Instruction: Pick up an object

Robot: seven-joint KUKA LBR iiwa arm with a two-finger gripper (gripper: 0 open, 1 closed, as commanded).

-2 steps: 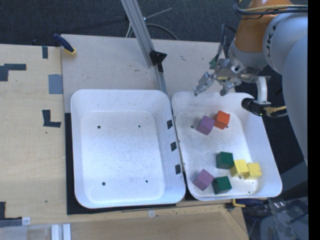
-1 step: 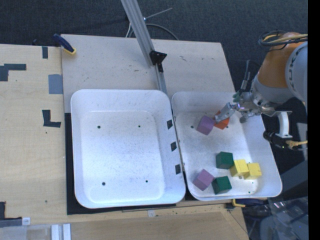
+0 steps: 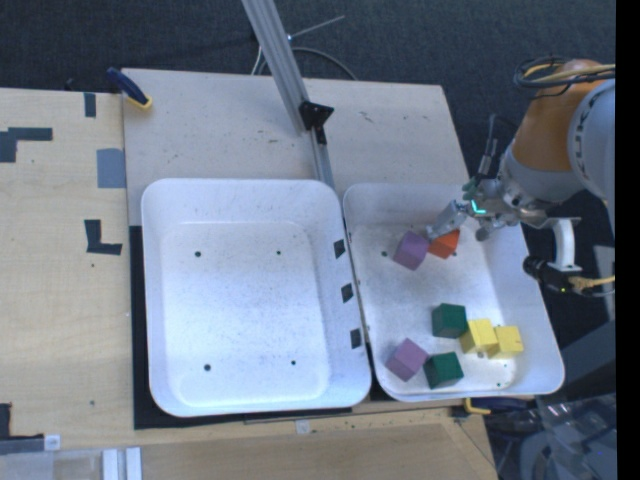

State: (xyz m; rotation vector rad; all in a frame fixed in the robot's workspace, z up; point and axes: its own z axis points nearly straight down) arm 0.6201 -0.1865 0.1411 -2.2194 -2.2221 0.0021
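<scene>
Orange block (image 3: 444,244) at gripper (image 3: 447,230), right bin (image 3: 525,303).
Fingers' grip: cannot tell; may slip, nudging purple block (image 3: 410,251) just left of it.

I'm looking at a robotics lab: a plywood bench (image 3: 250,128) on dark carpet (image 3: 120,18), an aluminium strut (image 3: 275,43) at twelve o'clock, tape marks (image 3: 105,168) at nine, and loose cables (image 3: 545,68) at two.
</scene>
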